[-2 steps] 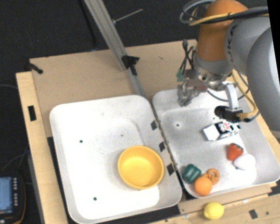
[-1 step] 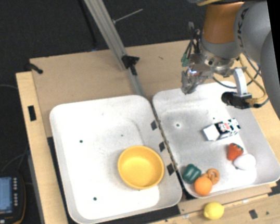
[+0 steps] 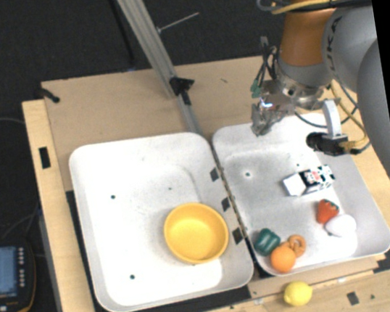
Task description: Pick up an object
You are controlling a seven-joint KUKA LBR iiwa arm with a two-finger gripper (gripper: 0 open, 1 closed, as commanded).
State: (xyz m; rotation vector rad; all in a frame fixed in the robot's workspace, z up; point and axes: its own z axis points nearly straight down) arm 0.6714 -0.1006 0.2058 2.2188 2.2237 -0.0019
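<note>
My gripper (image 3: 263, 120) hangs over the far edge of the right bin (image 3: 254, 157), below the orange wrist band. Nothing shows between its fingers. Several small things lie in the right bin's near half: a white and black box (image 3: 307, 181), a red piece (image 3: 326, 209) touching a white ball (image 3: 340, 226), a green block (image 3: 265, 239), and two orange fruits (image 3: 283, 257) side by side near the front rim. All of them sit well nearer the front than the gripper. A yellow bowl (image 3: 195, 232) rests in the left bin (image 3: 111, 179).
A yellow lemon (image 3: 297, 293) lies on the bench in front of the right bin, outside it. A grey pole (image 3: 152, 44) slants up from between the bins at the back. A handheld pendant (image 3: 2, 281) sits at the far left.
</note>
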